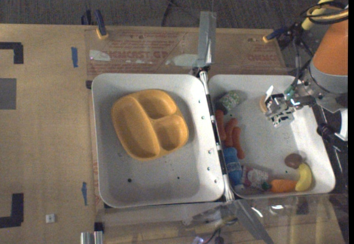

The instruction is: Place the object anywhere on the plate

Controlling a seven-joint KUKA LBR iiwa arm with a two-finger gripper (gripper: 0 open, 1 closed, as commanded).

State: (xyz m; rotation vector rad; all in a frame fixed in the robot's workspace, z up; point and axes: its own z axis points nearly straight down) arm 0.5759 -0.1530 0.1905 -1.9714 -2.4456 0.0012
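Along the near edge of the right bin [326, 151] lies a row of small things: a yellow banana [303, 177] in the corner, an orange carrot [283, 185] just beside it, a brown rounded piece [293, 160] above them, and a small bottle [251, 176] lying on its side towards the divider. Against the divider sit a blue item [230, 159] and a cluster of red-orange sausages [229, 132], with a grey-green lump [232, 99] at the far corner. Which of these is the object to move cannot be told — none is picked out yet.

The gripper [278, 109] hangs over the far middle of the right bin, above bare white floor and apart from every item; whether it is released or clenched cannot be told at this size, and nothing shows in it.

In the left bin [105, 143] the yellow plate [149, 124] rests slightly far of centre, its three compartments bare.

The step in hand looks like choosing and reaching for a piece. A sound choice would be one that stands free of its neighbours — the brown piece or the grey-green lump — rather than the sausages packed against the wall. The descent should be straight, centred on the piece, and any lift should clear the divider before crossing to the plate.

The tabletop [44, 126] beyond carries tape marks and clamps.
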